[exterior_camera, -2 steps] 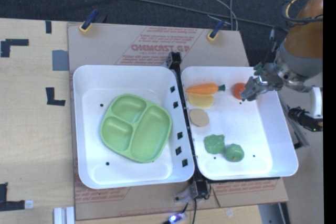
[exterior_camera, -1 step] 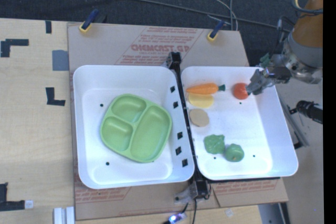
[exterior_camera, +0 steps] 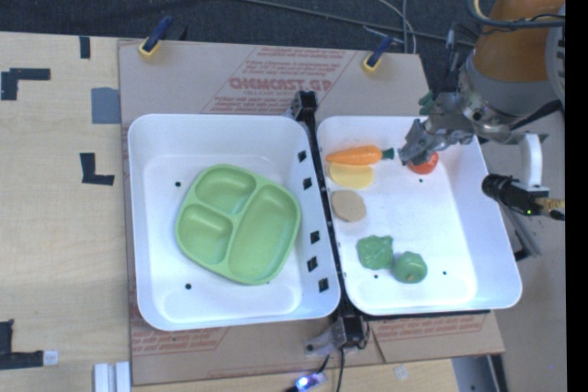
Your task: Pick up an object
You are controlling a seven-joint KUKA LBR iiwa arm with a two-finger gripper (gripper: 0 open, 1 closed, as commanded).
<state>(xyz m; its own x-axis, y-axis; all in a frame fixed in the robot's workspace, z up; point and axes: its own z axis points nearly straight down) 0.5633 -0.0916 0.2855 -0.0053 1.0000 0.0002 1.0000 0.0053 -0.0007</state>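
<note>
The right bin [exterior_camera: 478, 225] holds an orange carrot [exterior_camera: 355, 156] above a yellow piece [exterior_camera: 352, 176], a tan round piece [exterior_camera: 349, 206], a green leafy piece [exterior_camera: 374, 251] and a green round piece [exterior_camera: 410, 267]. A red-orange object [exterior_camera: 423, 163] lies at the bin's upper right. My gripper [exterior_camera: 418, 147] hangs right over that red-orange object, low in the bin, and covers its top. The arm's grey wrist and orange band rise behind it on the right.
The left bin [exterior_camera: 156, 151] holds a green divided plate [exterior_camera: 239, 223]. A black divider [exterior_camera: 312, 188] runs between the bins. Cables cross the dark floor behind, and two yellow clamps [exterior_camera: 154, 38] pin the cardboard base.
</note>
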